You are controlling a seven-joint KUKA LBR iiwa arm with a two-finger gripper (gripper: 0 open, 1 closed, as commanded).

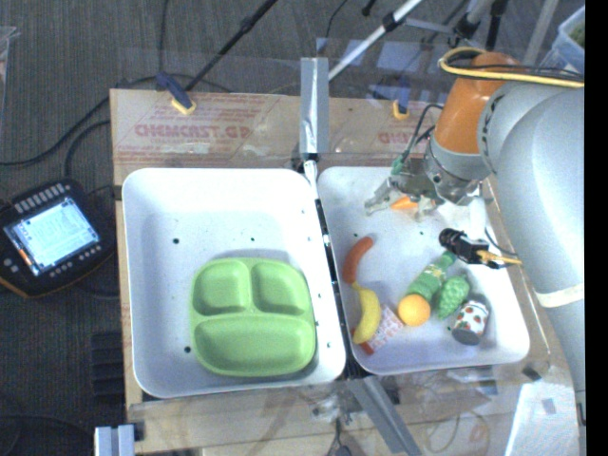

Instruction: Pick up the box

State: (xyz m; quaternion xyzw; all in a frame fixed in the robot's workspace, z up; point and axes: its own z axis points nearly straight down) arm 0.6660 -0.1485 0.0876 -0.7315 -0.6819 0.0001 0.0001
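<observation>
Gripper (401, 198) hangs low over the far part of the right bin (503, 350), close to the back wall and well left of the arm's orange band. From this slanted view I cannot tell whether it is spread or closed. A small orange piece (407, 204) shows right at its tip, and I cannot tell whether it is gripped or just lying on the bin floor beneath.

The box (383, 336) is small and pale with red markings. It lies at the near left of the same bin, close to the front wall, touching the lower end of a banana (366, 313) that partly overlaps it, and well apart from the gripper.

Just above the banana lies a red sausage-shaped thing (357, 256), near the divide between the bins. To the right of the banana is an orange ball (414, 310), touching a green bottle (429, 279) that slants up and away from it. Beside the bottle is a bumpy green thing (454, 294), and just below that a rounded white-and-red thing (469, 322).

The left bin (152, 207) holds a green divided tray (253, 317), flat in its near half — two small compartments behind, one long one in front.
</observation>
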